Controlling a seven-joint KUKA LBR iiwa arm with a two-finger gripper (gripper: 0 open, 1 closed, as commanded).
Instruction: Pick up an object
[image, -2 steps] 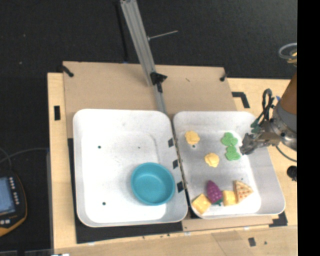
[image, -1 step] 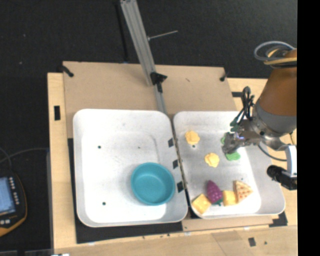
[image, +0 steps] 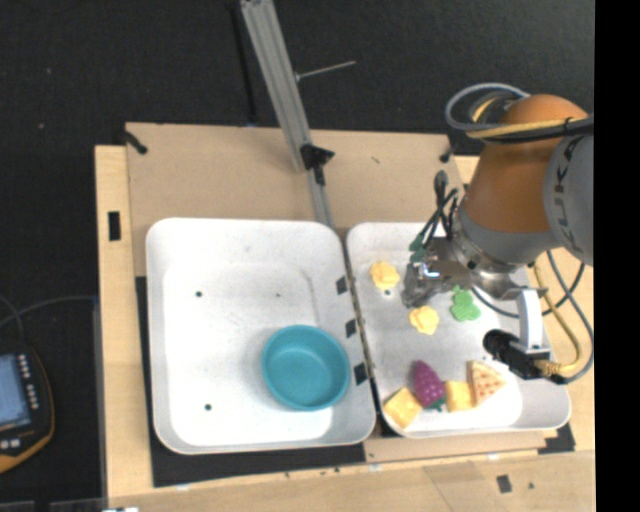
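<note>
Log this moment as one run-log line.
gripper: above right bin, among yellow pieces | held: nothing seen | blue bowl: left bin

No text, label, brand, number or sign can be read on anything here.

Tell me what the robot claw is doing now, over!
Claw low in right bin, nothing seen held. Yellow toy just below it. Green toy close beside.
</note>
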